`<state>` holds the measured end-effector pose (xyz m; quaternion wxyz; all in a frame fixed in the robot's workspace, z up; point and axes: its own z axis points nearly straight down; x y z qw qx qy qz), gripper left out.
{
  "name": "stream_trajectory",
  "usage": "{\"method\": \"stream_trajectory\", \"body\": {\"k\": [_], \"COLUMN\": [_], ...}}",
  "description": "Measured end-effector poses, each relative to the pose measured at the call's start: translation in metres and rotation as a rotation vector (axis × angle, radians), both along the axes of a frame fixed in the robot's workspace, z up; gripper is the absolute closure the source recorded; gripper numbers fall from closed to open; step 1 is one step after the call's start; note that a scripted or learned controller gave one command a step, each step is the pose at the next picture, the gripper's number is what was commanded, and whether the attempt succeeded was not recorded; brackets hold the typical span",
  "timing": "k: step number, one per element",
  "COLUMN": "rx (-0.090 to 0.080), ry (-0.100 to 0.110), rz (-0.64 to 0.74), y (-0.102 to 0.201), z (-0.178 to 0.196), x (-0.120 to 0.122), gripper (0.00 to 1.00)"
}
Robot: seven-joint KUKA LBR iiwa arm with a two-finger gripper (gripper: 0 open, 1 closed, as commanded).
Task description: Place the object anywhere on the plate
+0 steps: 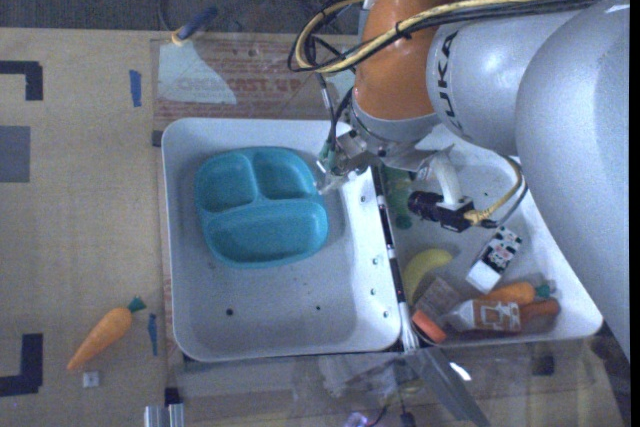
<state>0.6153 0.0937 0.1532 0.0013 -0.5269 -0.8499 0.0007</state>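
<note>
A blue divided plate [262, 205] lies in the upper half of the left white bin [280, 315]. My gripper [333, 165] hangs at the plate's upper right corner, just beside the wall between the two bins. The orange wrist band and the grey arm cover it from above, and I cannot make out anything held in it. The plate's compartments look bare.
The right bin [575, 310] holds a yellow round fruit [428, 267], an orange carrot-like toy [515, 294], a flat packet [480, 315], a small white-and-black block [500, 253] and something green [400, 207] under the arm. A toy carrot [102, 335] lies on the bench left of the bins.
</note>
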Motion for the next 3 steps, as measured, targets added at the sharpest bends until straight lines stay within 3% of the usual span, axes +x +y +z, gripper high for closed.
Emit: {"method": "stream_trajectory", "body": {"k": [1,2,3], "rx": [0.001,0.001,0.0], "ry": [-0.005,-0.001,-0.004], "rz": [0.213,0.232,0.166], "y": [0.053,0.049,0.112], "z": [0.005,0.015,0.026], "x": [0.052,-0.043,-0.006], "gripper": [1.0,1.0,1.0]}}
